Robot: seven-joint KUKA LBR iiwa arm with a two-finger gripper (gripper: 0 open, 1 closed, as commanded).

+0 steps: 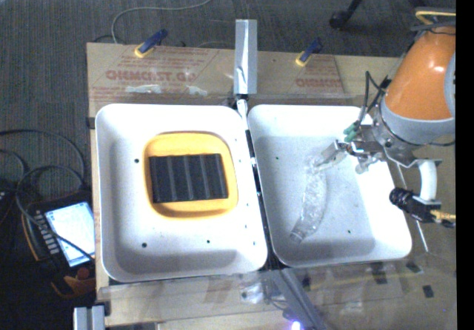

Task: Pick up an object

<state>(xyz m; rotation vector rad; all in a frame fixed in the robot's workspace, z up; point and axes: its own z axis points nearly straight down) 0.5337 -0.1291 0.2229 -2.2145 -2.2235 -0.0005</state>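
A clear plastic object [311, 199], long and crinkled, lies slantwise in the right bin [385, 247]. Its upper end reaches toward my gripper [352, 149], which hangs over the bin's upper right part, at or just above that end. Whether the gripper touches the plastic is unclear. In the left bin [118, 247] rests a yellow rounded tray-like object [191, 206] with a black ridged insert [188, 177].
Both bins sit on a cardboard sheet [178, 73] held by two blue clamps [150, 42]. A grey upright post [245, 55] stands behind the gap between the bins. A tablet with cables [65, 229] lies on the floor at left.
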